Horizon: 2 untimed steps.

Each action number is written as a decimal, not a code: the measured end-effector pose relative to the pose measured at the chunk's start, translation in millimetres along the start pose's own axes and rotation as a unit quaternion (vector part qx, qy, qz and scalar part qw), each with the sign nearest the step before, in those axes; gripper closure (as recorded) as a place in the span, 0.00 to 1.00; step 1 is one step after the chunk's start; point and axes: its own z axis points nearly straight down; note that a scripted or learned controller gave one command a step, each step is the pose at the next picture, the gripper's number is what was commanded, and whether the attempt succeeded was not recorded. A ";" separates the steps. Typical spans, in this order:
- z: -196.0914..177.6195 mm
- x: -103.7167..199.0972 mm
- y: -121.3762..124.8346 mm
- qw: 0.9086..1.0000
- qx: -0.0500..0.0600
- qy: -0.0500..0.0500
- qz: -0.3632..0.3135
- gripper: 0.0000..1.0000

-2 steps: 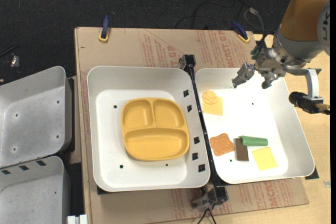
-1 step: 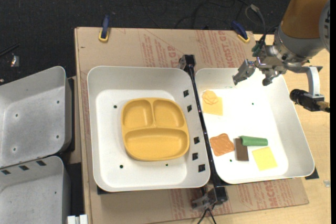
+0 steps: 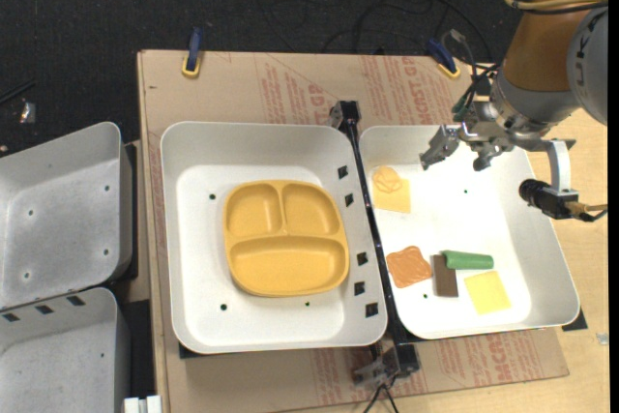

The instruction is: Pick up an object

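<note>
The right bin [image 3: 542, 237] holds several small items. A pale orange slice [image 3: 391, 190] lies near its left wall. Toward the front lie an orange piece [image 3: 409, 266], a brown block [image 3: 445, 277], a green stick [image 3: 468, 259] and a yellow square [image 3: 486, 291]. My gripper [image 3: 456, 153] hangs over the back of this bin, up and to the right of the pale orange slice. Its fingers are spread open and nothing is between them.
The left bin [image 3: 184, 208] holds a yellow divided plate [image 3: 286, 238]. A black divider with clips [image 3: 360, 208] runs between the two bins. Grey trays [image 3: 58, 208] lie off the bench at the left. Blue clamps [image 3: 193, 53] hold the board's back edge.
</note>
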 end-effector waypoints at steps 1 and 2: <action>56.6 -6.4 6.7 1.000 0.001 0.000 0.000 0.00; 110.6 -5.7 5.7 1.000 0.001 0.000 0.000 0.00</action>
